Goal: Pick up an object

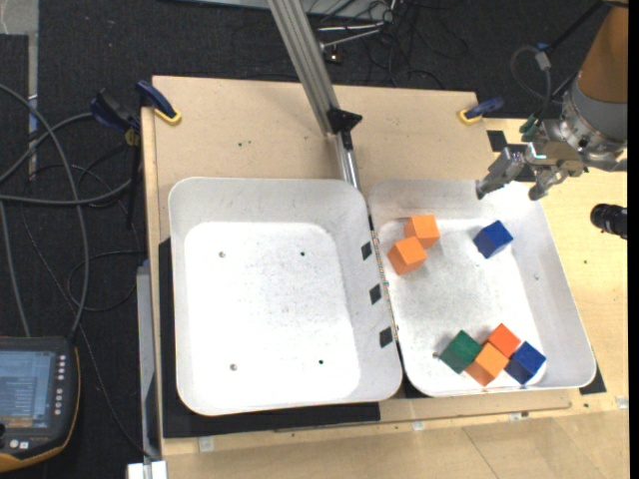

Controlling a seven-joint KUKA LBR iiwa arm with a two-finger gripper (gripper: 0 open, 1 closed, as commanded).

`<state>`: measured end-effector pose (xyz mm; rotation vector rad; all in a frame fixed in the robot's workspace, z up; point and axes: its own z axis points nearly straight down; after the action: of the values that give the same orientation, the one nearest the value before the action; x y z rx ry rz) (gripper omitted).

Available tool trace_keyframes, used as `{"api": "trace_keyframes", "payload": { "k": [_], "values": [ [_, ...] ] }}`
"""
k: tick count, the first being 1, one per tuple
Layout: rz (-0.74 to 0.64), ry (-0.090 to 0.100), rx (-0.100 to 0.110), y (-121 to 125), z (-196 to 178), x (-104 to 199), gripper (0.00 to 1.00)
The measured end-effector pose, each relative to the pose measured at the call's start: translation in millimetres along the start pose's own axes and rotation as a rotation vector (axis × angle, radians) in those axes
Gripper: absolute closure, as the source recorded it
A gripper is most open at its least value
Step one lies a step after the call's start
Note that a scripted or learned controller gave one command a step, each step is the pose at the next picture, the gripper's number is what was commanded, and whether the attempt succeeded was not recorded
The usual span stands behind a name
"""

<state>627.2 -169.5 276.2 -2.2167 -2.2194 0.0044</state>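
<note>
My gripper (515,186) hangs over the far right corner of the right bin (559,267), fingers spread open with nothing between them. A blue cube (493,239) lies just below and slightly left of it, apart from the fingers. Two orange cubes (414,243) touch each other near the bin's left wall. At the bin's near edge sits a tight cluster: a green cube (461,351), two orange cubes (495,352) and a second blue cube (526,362).
The left bin (200,218) sits beside the right one, separated by a ridge with black clips (375,292). A slanted metal pole (310,68) crosses the back of the bench. Clamps mark the board's far corners.
</note>
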Motion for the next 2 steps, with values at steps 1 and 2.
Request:
{"api": "trace_keyframes", "payload": {
  "k": [1,2],
  "values": [
    [-0.002,-0.002,-0.005,1,-3,0,0.00],
    [0.002,-0.002,-0.001,2,42,-6,0.00]
  ]
}}
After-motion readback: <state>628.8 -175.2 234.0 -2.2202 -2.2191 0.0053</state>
